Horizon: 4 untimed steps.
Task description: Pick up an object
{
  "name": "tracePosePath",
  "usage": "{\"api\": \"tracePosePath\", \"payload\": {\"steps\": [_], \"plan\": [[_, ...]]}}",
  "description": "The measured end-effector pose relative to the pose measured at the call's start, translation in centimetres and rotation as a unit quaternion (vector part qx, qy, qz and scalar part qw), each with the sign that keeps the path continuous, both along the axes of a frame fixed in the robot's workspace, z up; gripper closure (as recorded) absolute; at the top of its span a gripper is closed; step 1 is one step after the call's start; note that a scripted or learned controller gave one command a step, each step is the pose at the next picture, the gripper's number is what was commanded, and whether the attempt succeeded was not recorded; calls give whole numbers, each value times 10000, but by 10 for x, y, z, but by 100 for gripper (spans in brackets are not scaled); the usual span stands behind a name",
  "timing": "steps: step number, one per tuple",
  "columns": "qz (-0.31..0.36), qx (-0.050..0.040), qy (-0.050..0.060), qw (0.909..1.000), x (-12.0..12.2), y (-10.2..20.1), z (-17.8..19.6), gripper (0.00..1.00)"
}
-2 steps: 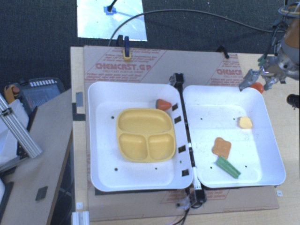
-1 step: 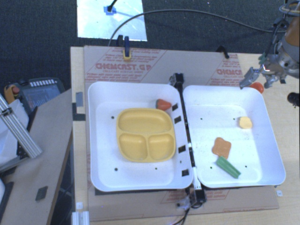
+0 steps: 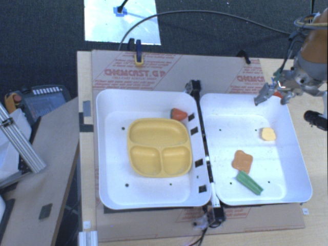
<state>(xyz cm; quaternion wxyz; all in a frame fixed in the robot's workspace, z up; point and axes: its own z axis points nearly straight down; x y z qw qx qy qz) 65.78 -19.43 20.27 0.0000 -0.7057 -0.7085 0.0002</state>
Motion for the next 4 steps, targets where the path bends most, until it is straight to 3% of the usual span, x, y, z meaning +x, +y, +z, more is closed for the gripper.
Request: {"api": "tracePosePath", "payload": {"steps": [2, 3, 4], "plan": [[10, 4, 10, 10000, -6, 10, -113, 0], [18, -8, -34, 10000, -4, 9, -97, 100], [6, -7, -34, 10000, 4, 10, -51, 100]]}}
